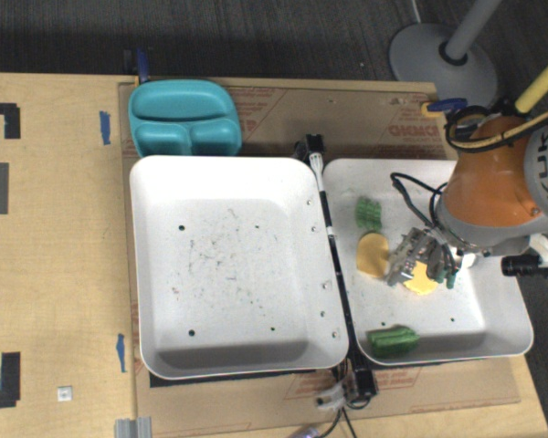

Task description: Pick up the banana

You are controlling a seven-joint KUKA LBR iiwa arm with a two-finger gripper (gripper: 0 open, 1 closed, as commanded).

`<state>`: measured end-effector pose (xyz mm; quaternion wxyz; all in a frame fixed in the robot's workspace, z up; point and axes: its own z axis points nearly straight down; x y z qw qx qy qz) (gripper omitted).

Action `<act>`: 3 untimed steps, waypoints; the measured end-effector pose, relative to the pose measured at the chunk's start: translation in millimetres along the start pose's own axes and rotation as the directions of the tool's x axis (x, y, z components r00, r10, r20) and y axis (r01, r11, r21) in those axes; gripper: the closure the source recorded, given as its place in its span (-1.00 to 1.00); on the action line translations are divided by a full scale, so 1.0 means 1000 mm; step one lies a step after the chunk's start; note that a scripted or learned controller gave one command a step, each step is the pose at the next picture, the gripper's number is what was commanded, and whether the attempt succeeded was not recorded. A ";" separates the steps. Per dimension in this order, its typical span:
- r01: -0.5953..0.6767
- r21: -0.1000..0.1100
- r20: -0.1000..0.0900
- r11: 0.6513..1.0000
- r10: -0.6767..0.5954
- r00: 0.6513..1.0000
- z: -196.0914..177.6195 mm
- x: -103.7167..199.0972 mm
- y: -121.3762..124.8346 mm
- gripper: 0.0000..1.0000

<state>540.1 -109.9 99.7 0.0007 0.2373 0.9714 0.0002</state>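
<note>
**Low over the banana, grip unconfirmed**

To do this grasp well, I should centre my gripper (418, 261) across the narrow width of the banana (376, 254), settle low, and lift only once yellow sits squarely between the jaws. I cannot tell whether they are open or closed; the mechanism blurs together from above. The banana lies in the right bin (493, 331), partly beneath my jaws, with yellow showing beyond them on the side towards the left bin (228, 254) and again on their opposite side.
</note>
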 end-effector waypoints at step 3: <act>0.100 -0.002 0.008 0.995 -0.100 0.995 0.003 0.055 -0.021 -1.00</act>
